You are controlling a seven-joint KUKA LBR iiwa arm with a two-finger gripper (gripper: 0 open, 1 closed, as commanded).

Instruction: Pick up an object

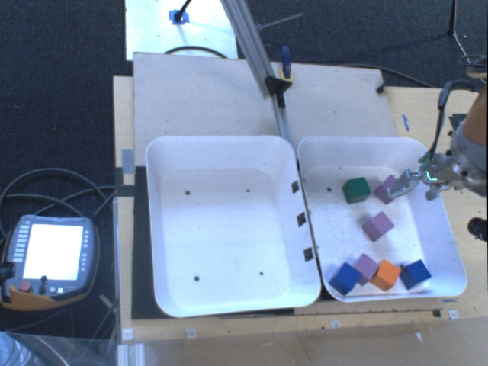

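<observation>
Where the bench's left edge meets the dark floor: a teach pendant (47, 259) with a bright blank screen lies at about 9 o'clock, with its black cable looped around it.
Left bin (229, 219): white and shallow, near the middle of the view, with a few small dark dots on its floor.
Metal pole (252, 40): runs aslant from 12 o'clock down to the seam between the two bins, with a blue-handled clamp (284, 73) at its lower part.
Right bin (427, 204): touches the left bin along their shared rim — three black tabs sit along that seam.
Green cube (355, 190): in the right bin's upper half, at about 10 o'clock from the bin's middle.
Purple cube by the fingers (386, 187): just right of the green cube, touching or nearly touching the gripper tip — whether it is pinched, I cannot tell.
Purple cube, middle (377, 225): alone near the bin's centre.
Bottom cluster, at 6 o'clock in the bin: blue cube (345, 277), small purple cube (367, 267), orange cube (386, 274) and second blue cube (415, 273), packed close together.
Gripper (402, 183): reaches in from 3 o'clock over the bin's right rim, tip low beside the upper purple cube; its state is too small to make out.
Arm (474, 147): grey, at the right edge.
</observation>
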